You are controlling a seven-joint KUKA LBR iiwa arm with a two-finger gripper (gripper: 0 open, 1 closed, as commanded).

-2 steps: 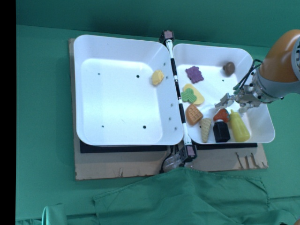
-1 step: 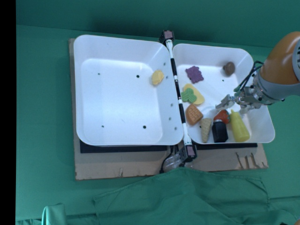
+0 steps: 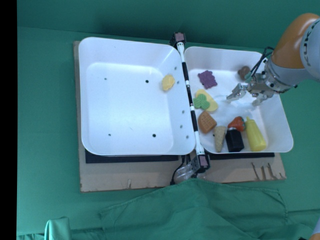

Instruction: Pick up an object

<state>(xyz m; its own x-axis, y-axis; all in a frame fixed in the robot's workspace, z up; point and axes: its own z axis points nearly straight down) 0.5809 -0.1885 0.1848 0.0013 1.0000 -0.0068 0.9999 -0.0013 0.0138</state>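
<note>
My gripper (image 3: 246,96) hangs over the right bin (image 3: 280,119), fingers spread open with nothing between them. Just below it lie a red strawberry (image 3: 238,123), a yellow bottle (image 3: 255,134) and a black block (image 3: 234,140). A brown lump (image 3: 244,72) sits beside the wrist at the bin's far side. Further left in this bin are a purple piece (image 3: 207,78), a green piece on a yellow one (image 3: 202,101), a brown waffle (image 3: 206,122) and a tan cone (image 3: 220,137). A yellow chip (image 3: 168,82) lies alone in the left bin (image 3: 100,59).
A black-and-white divider rail (image 3: 189,96) runs between the two bins. The bins rest on a cardboard sheet (image 3: 110,176) over green cloth. A fold of green cloth (image 3: 200,209) rises at the front.
</note>
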